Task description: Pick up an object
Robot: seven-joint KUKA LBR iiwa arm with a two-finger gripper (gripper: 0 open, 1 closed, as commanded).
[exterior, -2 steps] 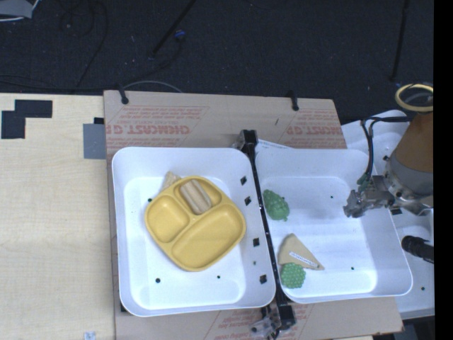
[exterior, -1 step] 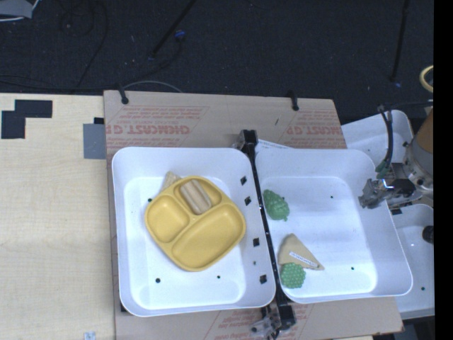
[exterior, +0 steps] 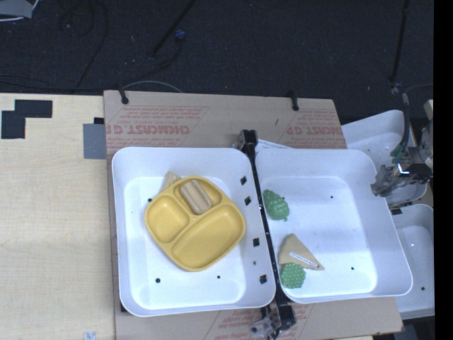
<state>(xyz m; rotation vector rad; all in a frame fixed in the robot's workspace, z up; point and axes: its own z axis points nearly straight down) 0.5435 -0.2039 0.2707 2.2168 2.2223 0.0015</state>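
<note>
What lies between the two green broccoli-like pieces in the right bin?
In the camera view, a tan wedge lies between the upper green piece and the lower green piece, beside the lower one.

Single fixed camera above bench — slanted downward, both bins framed

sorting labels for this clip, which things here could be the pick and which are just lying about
Could be picked:
yellow plate, left bin
tan block on the plate
green lump, right bin
wedge, right bin
green ball, right bin

Lying about:
cardboard
cables
</note>
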